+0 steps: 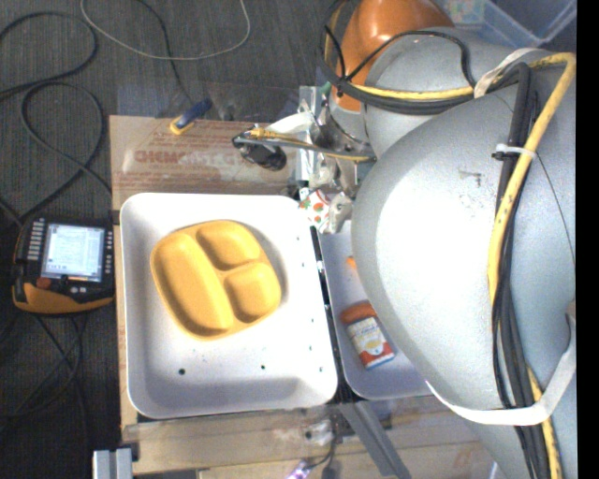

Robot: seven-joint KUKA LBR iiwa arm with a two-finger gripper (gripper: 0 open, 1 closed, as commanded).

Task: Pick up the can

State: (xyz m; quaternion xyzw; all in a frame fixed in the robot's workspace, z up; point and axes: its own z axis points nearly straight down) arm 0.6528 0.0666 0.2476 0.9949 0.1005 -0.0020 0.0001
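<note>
Two white bins sit side by side on the bench, and the left bin point(140, 374) serves as the landmark. Inside it, toward its upper middle, lies a yellow divided plate point(218, 276) with three compartments, its underside resting on the bin floor. Just past the left bin's right wall, in the neighbouring right bin point(351, 370), lies the can point(368, 337) — small, with an orange and white label, tipped on its side and near that bin's lower end. Much of the right bin is covered by the bulky grey arm point(449, 224), which reaches in over it, its orange band point(384, 28) well above the left bin's top right corner. The gripper point(323, 210) hangs just beyond the left bin's upper right corner, well apart from the can; its tips are too cluttered to read, so how far the jaws stand open cannot be told, and nothing can be made out between them. Left of the left bin, off the bench, a handheld control pendant point(65, 265) with a lit screen rests on the dark floor among black cables point(56, 122).
</note>
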